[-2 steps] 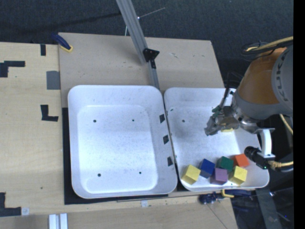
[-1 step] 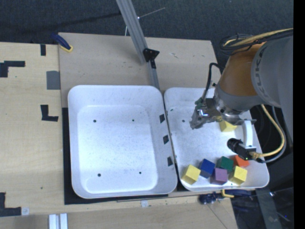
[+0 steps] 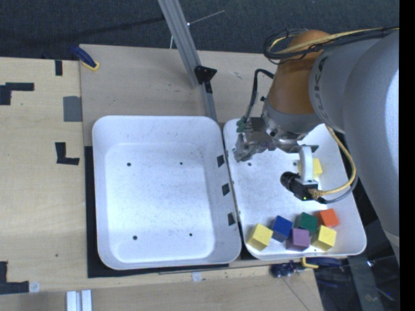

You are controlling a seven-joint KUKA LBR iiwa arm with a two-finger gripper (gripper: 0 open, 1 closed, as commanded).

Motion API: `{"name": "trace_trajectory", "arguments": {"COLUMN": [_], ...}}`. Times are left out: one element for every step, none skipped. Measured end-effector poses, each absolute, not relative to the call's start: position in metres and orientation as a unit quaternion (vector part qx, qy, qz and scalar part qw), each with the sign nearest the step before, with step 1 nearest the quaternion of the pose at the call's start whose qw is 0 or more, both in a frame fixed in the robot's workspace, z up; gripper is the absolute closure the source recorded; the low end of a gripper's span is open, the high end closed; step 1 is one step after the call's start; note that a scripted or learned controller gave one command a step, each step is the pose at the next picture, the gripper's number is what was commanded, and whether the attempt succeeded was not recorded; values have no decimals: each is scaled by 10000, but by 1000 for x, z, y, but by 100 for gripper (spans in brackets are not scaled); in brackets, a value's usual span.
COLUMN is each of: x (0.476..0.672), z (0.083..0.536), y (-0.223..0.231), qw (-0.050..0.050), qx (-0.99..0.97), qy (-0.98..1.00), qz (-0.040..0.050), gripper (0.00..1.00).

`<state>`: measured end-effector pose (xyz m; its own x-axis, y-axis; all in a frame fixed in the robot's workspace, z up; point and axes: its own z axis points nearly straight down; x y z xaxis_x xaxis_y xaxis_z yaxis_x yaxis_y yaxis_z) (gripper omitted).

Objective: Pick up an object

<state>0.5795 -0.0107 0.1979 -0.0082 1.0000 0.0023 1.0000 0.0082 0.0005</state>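
Along the near edge of the right bin (image 3: 337, 144) lie the blocks: a yellow block (image 3: 260, 236), a blue block (image 3: 282, 227), a purple block (image 3: 300, 238), a green block (image 3: 307, 223), an orange block (image 3: 329, 218) and a second yellow block (image 3: 326, 238), clustered closely. Another yellow piece (image 3: 317, 168) sits higher, partly hidden by the wrist. The end effector (image 3: 245, 149) hangs over the bin's far left part, well apart from the cluster; I cannot tell how it is set. The grey arm (image 3: 363, 89) reaches in from the right, orange band (image 3: 292, 86) above the wrist. The left bin (image 3: 155, 125) sits beside it on the wooden tabletop (image 3: 39, 199), where a slanted metal bar (image 3: 178, 24) crosses the far side.
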Motion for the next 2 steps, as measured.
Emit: {"name": "trace_trajectory", "arguments": {"x": [607, 634], "z": [214, 213], "y": [43, 99], "qw": [4, 8], "qx": [-7043, -7044], "qy": [-7099, -7098], "qz": [-13, -6], "gripper": [100, 100]}}
